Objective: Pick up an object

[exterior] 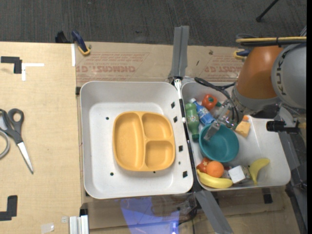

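Many small things lay crowded in the right bin (pixel 278 179): a teal bowl (pixel 220 146), a green bottle (pixel 191 118), an orange (pixel 214 168) and two bananas (pixel 214 181). The gripper (pixel 217 122) hung low over the far rim of the bowl, beside the bottle; whether it was open or closed, I could not tell. The left bin (pixel 97 145) held a yellow divided plate (pixel 144 141). The step seemed to be the reach, nothing visibly grasped. Next it probably needed to close on one thing and lift.

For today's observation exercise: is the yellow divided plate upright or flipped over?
Upright: the yellow divided plate shows its three hollow compartments facing up.
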